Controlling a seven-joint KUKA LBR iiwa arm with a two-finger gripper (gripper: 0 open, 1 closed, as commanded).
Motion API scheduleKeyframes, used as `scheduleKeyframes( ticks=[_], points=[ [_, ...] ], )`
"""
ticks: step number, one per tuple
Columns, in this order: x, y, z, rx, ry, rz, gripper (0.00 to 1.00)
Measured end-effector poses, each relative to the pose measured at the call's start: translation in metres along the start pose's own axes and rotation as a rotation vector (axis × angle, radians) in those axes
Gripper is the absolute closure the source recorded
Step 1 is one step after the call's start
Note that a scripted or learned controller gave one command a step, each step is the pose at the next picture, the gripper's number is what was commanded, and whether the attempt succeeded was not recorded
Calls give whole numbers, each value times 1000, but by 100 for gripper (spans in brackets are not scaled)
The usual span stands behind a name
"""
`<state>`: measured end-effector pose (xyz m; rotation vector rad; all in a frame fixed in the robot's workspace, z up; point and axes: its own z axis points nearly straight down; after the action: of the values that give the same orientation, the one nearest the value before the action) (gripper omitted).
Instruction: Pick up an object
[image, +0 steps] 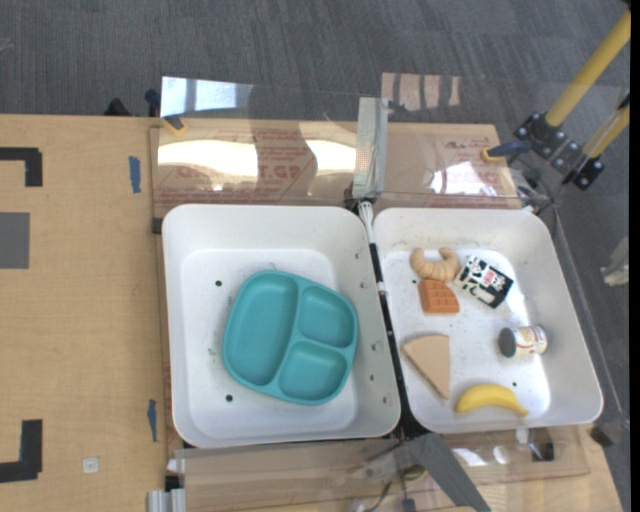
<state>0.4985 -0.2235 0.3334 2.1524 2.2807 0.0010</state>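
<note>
The right bin (560, 262) holds several small objects. A tan croissant (435, 264) lies near its far left, with an orange waffle square (438, 297) just in front of it. Beside them to the right rests a black-and-white carton (486, 281). A small can (523, 341) lies on its side toward the right wall. At the front sit a beige bread wedge (430, 362) and a yellow banana (489, 400). In the left bin (190, 250) lies a teal divided plate (290, 337).
A brown cardboard surface (70, 300) extends left of the bins. Clear panels (260, 160) stand behind both bins. A yellow-legged stand with black clamps (565, 140) rises at the far right. A grey metal bracket (450, 475) sits below the bins' front edge.
</note>
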Motion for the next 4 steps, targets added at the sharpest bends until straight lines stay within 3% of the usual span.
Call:
scheduleKeyframes(
  ticks=[1,2,4],
  points=[
    [1,-19,6,7,2,486,100],
    [9,-18,30,9,2,700,100],
    [2,-19,65,9,-1,1426,100]
  ],
)
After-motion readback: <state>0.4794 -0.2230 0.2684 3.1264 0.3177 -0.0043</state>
